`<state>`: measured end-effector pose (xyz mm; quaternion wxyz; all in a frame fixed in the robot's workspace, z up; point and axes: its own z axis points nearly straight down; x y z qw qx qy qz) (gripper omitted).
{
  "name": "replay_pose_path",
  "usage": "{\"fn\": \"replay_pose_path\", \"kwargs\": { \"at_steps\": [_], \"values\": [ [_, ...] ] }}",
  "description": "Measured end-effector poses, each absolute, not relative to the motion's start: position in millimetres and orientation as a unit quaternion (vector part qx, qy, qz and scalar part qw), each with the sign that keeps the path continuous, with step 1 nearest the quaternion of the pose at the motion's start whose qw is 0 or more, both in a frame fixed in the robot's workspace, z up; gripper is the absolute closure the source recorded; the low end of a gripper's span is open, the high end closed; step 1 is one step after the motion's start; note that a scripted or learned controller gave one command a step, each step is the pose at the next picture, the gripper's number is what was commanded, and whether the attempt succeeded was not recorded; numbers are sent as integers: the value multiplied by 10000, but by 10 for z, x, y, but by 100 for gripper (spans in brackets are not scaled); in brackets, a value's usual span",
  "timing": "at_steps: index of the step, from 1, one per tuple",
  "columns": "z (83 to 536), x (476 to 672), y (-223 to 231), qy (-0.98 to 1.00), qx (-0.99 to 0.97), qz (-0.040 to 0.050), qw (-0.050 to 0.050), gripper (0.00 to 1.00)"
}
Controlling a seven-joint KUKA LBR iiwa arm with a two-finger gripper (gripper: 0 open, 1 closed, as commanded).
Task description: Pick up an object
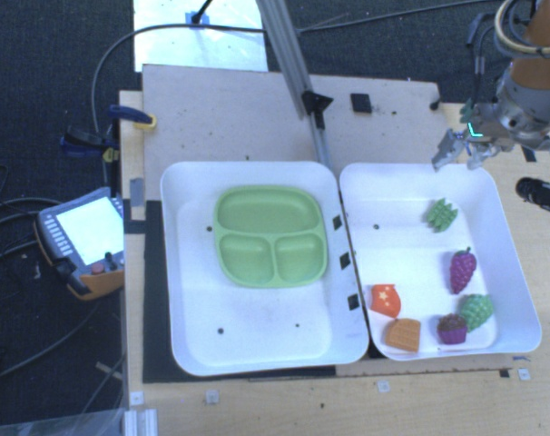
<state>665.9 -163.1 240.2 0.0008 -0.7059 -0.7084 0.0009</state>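
Note:
The right bin holds several toy foods: a small green piece, a purple grape bunch, a green grape bunch, a small purple piece, an orange block and a red piece with a yellow star. My gripper hangs over the far right corner of that bin, above its rim. Its two fingers stand apart with nothing between them. The nearest object is the small green piece, below and slightly left of the gripper.
A green divided plate lies in the left bin. A grey pole slants across the back board. A teach pendant and cables lie on the floor at the left.

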Motion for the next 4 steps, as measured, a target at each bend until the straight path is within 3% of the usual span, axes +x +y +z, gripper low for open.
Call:
{"fn": "replay_pose_path", "kwargs": {
  "at_steps": [1, 4],
  "values": [
    [2424, 6670, -1630, -7086, -7056, -4, -11, 0],
    [1056, 6528, -1578, -7077, -7066, 3, -2, 0]
  ]
}}
